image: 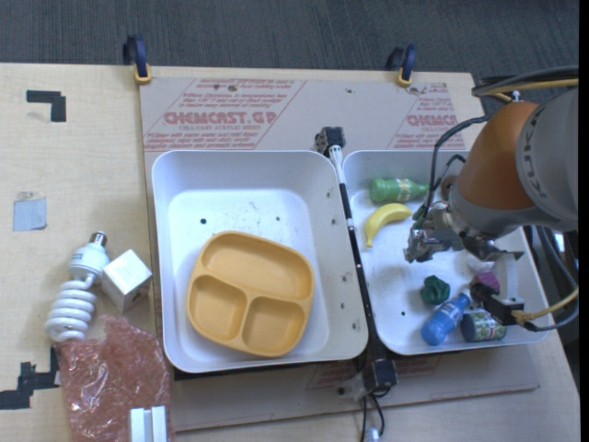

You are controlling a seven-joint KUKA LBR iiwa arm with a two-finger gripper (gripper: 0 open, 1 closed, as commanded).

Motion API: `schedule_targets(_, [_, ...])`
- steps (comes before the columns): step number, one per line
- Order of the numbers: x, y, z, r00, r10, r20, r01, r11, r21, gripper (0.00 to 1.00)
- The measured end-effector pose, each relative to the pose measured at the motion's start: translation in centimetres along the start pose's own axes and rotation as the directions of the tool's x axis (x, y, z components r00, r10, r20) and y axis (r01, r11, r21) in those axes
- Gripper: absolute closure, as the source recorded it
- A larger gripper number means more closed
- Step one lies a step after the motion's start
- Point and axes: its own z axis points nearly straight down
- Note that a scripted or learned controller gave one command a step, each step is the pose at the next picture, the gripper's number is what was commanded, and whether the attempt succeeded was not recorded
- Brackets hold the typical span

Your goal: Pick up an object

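Observation:
The right bin [391, 325] holds a yellow banana [383, 219], a green bottle [398, 190], a dark green lump [434, 291], a blue bottle [444, 319], a small dark can [484, 325] and a purple-pink item [485, 280]. My gripper [422, 248] hangs over the middle of this bin, just right of the banana and above the dark green lump. Nothing shows between its fingers. The arm's orange band and grey body cover the bin's upper right part.
The left bin [175, 201] holds a yellow divided plate [250, 292]. Left of the bins lie a spiral light bulb [75, 297], a white cube [128, 275] and a reddish mesh bag [110, 376]. Black cables run along the right side.

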Motion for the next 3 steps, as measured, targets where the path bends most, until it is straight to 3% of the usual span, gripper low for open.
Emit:
schedule_targets(1, [-10.2, -0.2, 1.8, 1.0, -0.005, -0.015, 0.006, 1.0, 0.008, 1.0])
schedule_targets(2, [-9.5, -0.1, 1.9, 1.0, -0.01, -0.03, 0.011, 1.0, 0.013, 0.0])
schedule_targets(3, [-9.8, 0.0, 0.8, 1.0, -0.011, -0.018, 0.011, 1.0, 0.004, 1.0])
